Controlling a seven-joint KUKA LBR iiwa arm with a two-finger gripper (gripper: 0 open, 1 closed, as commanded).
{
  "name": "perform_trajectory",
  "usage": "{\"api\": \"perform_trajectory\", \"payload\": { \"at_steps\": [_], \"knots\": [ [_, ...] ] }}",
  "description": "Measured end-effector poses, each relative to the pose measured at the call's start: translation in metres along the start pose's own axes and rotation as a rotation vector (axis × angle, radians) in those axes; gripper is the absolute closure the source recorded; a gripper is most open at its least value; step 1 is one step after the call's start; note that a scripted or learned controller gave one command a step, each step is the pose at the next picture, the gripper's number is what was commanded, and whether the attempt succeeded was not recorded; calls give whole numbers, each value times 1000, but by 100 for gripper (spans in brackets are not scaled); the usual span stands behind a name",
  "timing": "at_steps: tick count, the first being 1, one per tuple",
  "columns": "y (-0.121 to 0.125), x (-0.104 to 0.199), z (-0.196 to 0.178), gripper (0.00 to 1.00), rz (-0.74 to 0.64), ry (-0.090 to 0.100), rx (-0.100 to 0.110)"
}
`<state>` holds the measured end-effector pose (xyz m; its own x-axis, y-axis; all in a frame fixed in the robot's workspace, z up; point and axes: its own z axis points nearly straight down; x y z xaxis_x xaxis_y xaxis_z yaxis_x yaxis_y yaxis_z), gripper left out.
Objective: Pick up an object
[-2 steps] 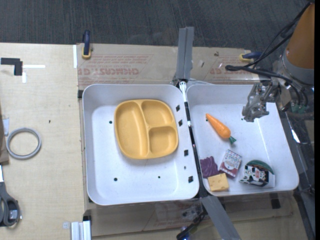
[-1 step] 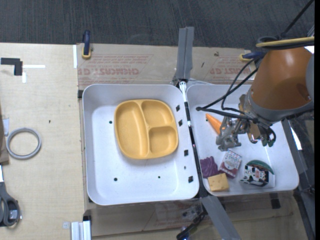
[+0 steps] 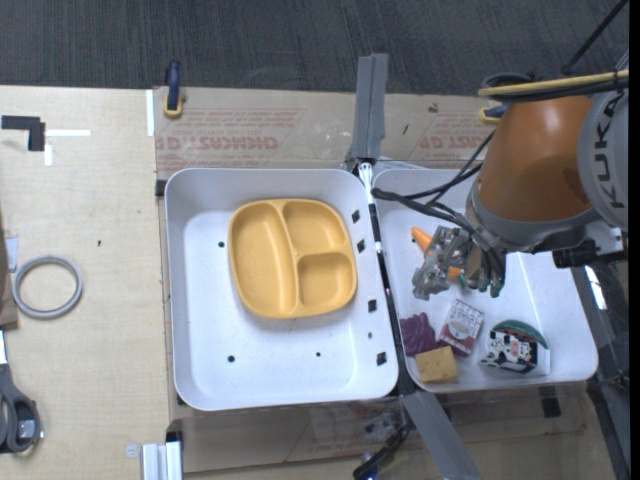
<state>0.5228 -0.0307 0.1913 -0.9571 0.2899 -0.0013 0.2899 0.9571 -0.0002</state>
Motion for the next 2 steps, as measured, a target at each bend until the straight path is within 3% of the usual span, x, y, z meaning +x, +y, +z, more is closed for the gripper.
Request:
{"api": "perform_trajectory", "payload": {
  "at_steps": [1,2],
  "knots": [
    [-46,-21,0,100,595,0,2],
    [-8,30,1,100,1144,3,5]
  ]
}}
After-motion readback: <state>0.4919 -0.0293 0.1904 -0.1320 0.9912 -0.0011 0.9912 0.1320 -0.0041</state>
